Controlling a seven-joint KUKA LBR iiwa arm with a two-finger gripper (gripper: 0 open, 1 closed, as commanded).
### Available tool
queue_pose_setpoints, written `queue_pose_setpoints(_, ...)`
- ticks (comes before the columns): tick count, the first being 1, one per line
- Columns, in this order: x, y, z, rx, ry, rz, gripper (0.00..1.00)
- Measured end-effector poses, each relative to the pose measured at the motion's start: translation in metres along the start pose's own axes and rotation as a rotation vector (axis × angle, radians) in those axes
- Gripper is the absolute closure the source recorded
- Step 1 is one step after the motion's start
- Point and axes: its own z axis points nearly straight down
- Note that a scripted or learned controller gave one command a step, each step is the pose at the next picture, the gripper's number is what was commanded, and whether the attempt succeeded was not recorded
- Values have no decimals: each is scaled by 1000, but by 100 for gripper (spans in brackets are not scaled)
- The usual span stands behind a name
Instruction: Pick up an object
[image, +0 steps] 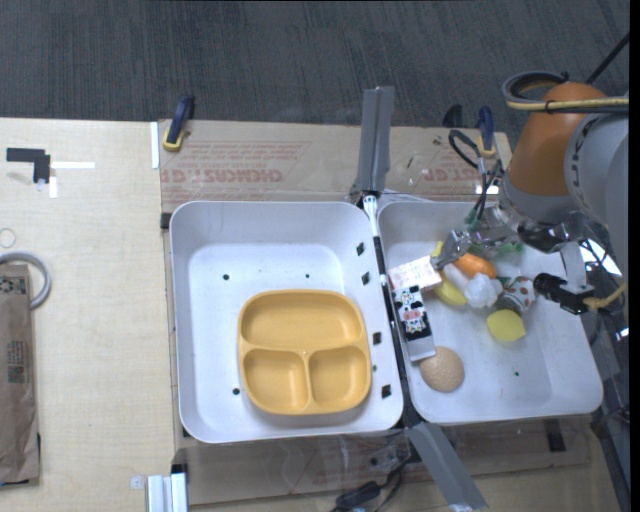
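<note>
My gripper (462, 243) hangs low over the back of the right bin (560, 390), right above a cluster of small items. Directly beneath it lie an orange carrot-like piece (473, 266), a yellow lemon-like piece (452, 293) and a white lump (482, 290). A small printed can (517, 294) and a yellow-green ball (506, 326) sit just to the right. A white box with a black-and-white label (412, 310) leans along the bin's left wall. A tan round piece (441, 369) rests near the front. The arm's wrist hides part of the pile.
The left bin (200, 300) holds a yellow divided tray (303, 352). A grey divider post (375, 140) stands between the bins at the back. Cables and blue clamps (484, 130) sit behind the right bin, and a brown bag (15, 360) lies far left.
</note>
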Motion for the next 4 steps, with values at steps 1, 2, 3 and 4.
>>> queue_pose_setpoints(1,0,1,-9,-8,-4,0,100)
queue_pose_setpoints(2,2,1,-8,-3,2,0,0)
queue_pose_setpoints(3,11,-23,-3,-37,-20,41,0)
queue_pose_setpoints(4,16,-23,-10,-31,-9,39,100)
